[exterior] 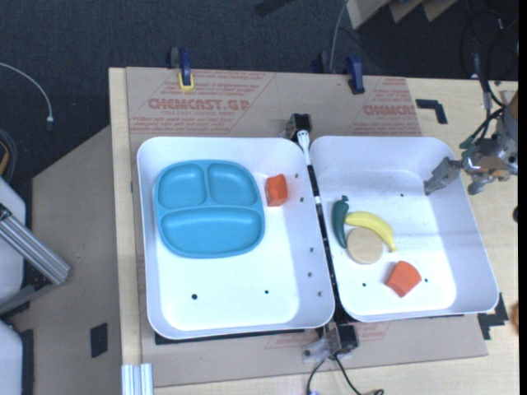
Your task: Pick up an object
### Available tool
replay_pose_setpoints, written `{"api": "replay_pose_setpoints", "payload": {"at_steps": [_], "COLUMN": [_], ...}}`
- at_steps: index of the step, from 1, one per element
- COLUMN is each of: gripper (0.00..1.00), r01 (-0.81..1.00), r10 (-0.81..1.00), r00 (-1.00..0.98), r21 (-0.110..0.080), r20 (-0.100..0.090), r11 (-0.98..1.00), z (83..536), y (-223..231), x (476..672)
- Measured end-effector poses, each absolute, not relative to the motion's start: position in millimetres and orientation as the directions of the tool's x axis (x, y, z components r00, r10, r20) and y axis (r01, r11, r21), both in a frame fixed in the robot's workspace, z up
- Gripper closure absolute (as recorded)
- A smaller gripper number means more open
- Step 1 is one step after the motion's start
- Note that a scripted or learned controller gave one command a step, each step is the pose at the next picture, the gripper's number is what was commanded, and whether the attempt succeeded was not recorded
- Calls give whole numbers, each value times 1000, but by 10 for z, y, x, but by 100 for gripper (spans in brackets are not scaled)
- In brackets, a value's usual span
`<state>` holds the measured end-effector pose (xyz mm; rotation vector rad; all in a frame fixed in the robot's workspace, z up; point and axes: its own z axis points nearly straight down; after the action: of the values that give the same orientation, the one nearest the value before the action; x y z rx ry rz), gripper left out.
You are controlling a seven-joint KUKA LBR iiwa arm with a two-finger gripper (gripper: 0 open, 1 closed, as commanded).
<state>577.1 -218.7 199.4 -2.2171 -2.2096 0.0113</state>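
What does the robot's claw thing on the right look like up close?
The gripper is small, made of grey metal, with two slim grey fingers that splay out from a paler silver-grey body. Thin dark cables loop above and beside it. It is partly cut off at the picture's edge and somewhat blurred, so no markings can be made out.

Brown board (pixel 247 97) under the bins has red print: "CHEMCAST GP" at upper left of frame. Same print repeats upper right, partly cut off.
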Motion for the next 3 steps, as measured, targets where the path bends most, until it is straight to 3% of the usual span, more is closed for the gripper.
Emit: {"api": "replay_pose_setpoints", "payload": {"at_steps": [1,3], "gripper": [0,0], "r01": [1000,1000], "r10": [1000,1000], "r00": [0,-1], "r21": [1,-5], "r20": [-1,6], "r11": [0,1], "z": [2072,915], "y": [-2181,-2165], "x": [5805,5839]}}
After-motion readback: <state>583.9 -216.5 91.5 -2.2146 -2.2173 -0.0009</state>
